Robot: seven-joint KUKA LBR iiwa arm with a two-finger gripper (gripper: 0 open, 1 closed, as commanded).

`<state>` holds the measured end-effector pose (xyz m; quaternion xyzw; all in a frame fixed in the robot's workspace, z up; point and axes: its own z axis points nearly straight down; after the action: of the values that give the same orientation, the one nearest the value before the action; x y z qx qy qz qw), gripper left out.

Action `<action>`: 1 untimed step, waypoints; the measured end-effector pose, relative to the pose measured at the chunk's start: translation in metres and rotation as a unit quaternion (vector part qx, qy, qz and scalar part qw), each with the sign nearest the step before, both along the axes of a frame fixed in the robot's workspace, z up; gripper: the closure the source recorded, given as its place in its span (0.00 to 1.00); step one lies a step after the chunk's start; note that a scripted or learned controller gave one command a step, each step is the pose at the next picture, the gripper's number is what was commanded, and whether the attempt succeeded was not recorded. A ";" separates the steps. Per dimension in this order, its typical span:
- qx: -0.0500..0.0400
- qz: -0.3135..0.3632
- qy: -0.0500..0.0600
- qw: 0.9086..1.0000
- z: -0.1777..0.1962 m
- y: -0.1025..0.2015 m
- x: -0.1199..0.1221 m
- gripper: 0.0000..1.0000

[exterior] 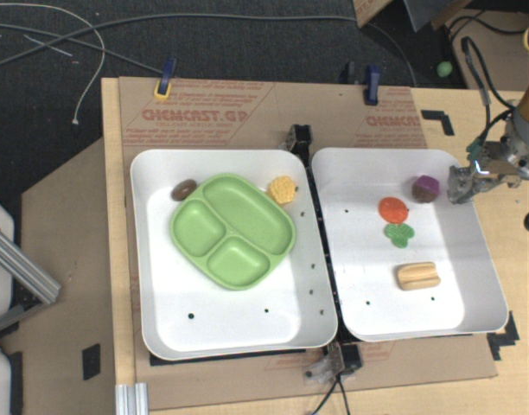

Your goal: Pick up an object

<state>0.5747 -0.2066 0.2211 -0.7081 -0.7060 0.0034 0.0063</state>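
In the right bin [368,180] lie a purple round piece [425,188], a red tomato-like piece [393,209], a green leafy piece [399,234] and a tan bread roll [417,276]. My gripper [465,184] hangs at that bin's right edge, just right of the purple piece and apart from it. Nothing shows between its fingers. In the left bin [161,301] a green divided plate [233,230] rests with a brown piece [184,190] and a yellow corn piece [282,189] beside it.
A black clamp bar [300,137] sits between the bins at the back, and blue clips [166,78] hold the cardboard base. Cables [481,67] trail at the far right near the arm.
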 end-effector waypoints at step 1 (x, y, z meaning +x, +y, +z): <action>-0.002 0.002 -0.007 1.000 0.007 0.001 0.003 0.00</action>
<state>0.5776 -0.2060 0.2284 -0.7069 -0.7073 0.0000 0.0004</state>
